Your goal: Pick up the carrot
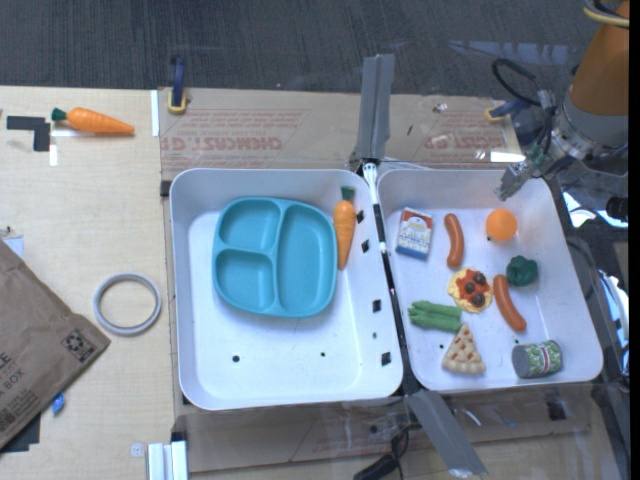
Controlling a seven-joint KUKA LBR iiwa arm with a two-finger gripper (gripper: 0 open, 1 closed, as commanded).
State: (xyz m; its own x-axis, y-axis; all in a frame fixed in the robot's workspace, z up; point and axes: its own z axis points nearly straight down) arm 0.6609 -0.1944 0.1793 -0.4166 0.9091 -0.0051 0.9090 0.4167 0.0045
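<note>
An orange carrot (344, 230) with a green top lies in the left bin (200, 368), along its right wall and just right of the blue divided plate (277, 256). A second carrot (92, 121) rests on the wooden bench top at the far left, outside the bins. My gripper (516, 181) hangs over the far edge of the right bin (585, 313), above and slightly right of an orange ball (501, 225). It is well to the right of the carrot in the left bin, and nothing is visibly held in it.
The right bin holds a small carton (415, 234), two sausages (455, 240) (509, 302), broccoli (521, 269), a mini pizza (471, 290), green beans (435, 315), a pizza slice (463, 351) and a can (539, 359). A tape ring (127, 302) and cardboard box (40, 348) lie at left.
</note>
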